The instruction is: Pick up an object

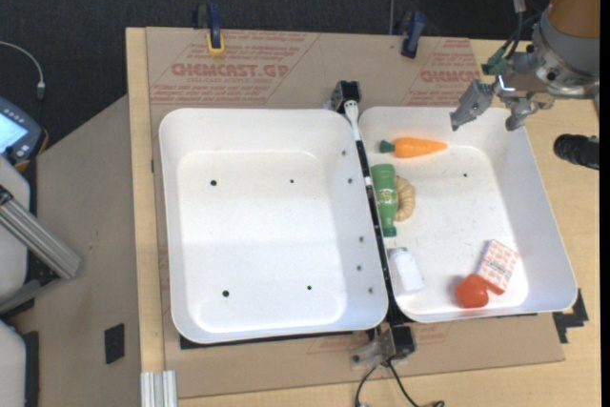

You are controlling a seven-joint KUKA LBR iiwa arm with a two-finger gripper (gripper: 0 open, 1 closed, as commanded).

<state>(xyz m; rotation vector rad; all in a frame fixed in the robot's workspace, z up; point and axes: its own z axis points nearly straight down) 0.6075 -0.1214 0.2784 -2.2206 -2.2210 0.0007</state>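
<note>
Nearest candidate: carrot [419,147] — lies flat near the far edge of the right bin [534,205], leafy green end toward the divider, pointed end toward the arm.
Carrot handling: probably a light, stiff plastic toy; smooth, tapered, likely to slip or roll. Best taken across the thick middle, fingers straddling the short axis.
Green bottle [384,197]: lies lengthwise along the divider, resting partly over a pale tan piece [407,200] just beside it. Looks rigid and rounded; close to the bin wall, so little room for a finger on that side.
White item [406,270]: near the divider toward the near edge; small, pale against the bin, shape hard to make out.
Red ball-like thing [472,292]: near the front corner, touching or just beside a small pink-and-white carton [498,264]. Round one apt to roll away; carton light, flat-sided, easier to pinch across its narrow faces.
Left bin [191,205]: bears nothing to pick.
Gripper [493,105]: hangs over the far right corner of the right bin, above the rim, near the carrot's tip but apart from it — fingers spread, nothing between them.
Arm pose: reaches in from the right, orange band above the wrist, wrist pointing down and slightly toward the bin's interior.
Step in hand, judged: approach, not yet descended; a short shift toward the divider and a drop would put the fingers over the carrot.
</note>
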